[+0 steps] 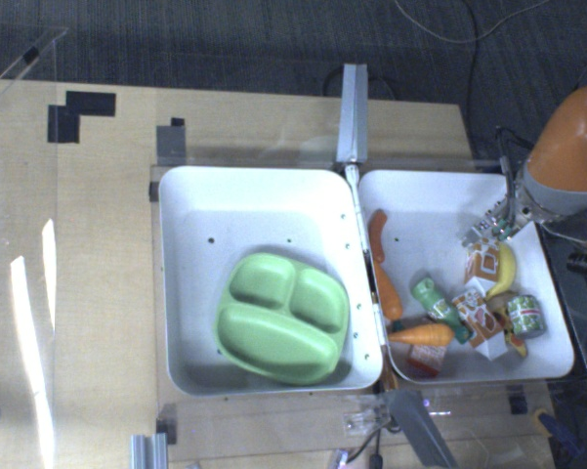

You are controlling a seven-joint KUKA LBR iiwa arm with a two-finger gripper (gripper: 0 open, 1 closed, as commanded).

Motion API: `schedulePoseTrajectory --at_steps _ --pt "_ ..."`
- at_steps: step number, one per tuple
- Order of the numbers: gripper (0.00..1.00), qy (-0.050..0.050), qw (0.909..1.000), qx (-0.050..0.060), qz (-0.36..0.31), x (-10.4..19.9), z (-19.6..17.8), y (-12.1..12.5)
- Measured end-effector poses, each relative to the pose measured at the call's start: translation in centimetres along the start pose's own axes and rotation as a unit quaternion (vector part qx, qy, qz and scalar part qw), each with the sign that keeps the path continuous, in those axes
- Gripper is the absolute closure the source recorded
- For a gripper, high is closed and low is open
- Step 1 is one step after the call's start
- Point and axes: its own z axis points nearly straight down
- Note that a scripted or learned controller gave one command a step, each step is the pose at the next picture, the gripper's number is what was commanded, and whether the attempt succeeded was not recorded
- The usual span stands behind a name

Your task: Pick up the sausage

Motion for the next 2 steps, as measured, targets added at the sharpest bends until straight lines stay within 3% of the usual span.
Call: schedulePoseTrajectory --at_steps 1,2 --pt "1.0 0.006 0.9828 0.008 0.185 6.31 0.83 5.02" --pt "0.0 0.006 0.9826 0.008 0.185 6.23 0.87 4.88"
